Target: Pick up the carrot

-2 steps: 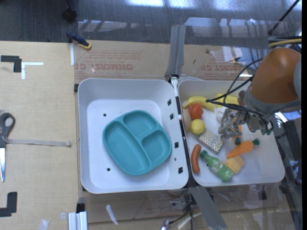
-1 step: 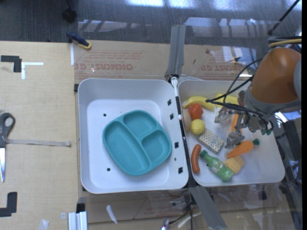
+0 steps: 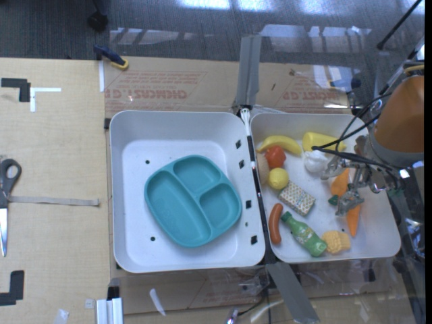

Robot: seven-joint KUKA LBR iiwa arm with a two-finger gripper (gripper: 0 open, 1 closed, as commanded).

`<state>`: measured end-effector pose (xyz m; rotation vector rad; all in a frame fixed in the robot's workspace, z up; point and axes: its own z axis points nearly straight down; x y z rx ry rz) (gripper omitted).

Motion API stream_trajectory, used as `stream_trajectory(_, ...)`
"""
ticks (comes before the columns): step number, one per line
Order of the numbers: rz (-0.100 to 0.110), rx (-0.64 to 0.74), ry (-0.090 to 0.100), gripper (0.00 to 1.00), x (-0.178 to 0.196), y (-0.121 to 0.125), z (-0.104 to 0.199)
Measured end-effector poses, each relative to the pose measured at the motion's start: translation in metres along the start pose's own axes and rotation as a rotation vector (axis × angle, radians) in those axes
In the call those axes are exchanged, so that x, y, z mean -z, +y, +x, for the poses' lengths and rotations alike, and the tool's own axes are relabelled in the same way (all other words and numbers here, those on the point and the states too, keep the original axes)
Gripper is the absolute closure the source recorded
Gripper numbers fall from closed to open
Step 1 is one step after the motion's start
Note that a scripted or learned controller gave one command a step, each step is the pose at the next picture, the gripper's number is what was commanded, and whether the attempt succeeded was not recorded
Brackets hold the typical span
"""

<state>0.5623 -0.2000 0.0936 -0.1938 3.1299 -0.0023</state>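
The orange carrot [image 3: 353,221] lies lengthwise in the right part of the right bin [image 3: 378,248], its thin tip towards the front. Its upper end shows orange at the far side of the gripper. My gripper [image 3: 349,198] hangs over the carrot's middle and hides that part. The grey arm with its orange band [image 3: 405,117] comes in from the right above the bin's edge. Whether the carrot is off the bin floor is unclear.
Around the carrot lie a corn cob [image 3: 337,241], a green bottle [image 3: 304,233], a sausage [image 3: 275,223], a speckled sponge [image 3: 297,198], a lemon [image 3: 278,177], a tomato [image 3: 275,156], a banana [image 3: 280,144] and a white lump [image 3: 314,162]. A teal divided plate [image 3: 194,200] sits in the left bin.
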Motion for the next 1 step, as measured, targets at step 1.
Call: stream_trajectory(1,0.001,0.003,-0.005,1.0,0.0107,0.0007,-0.0023)
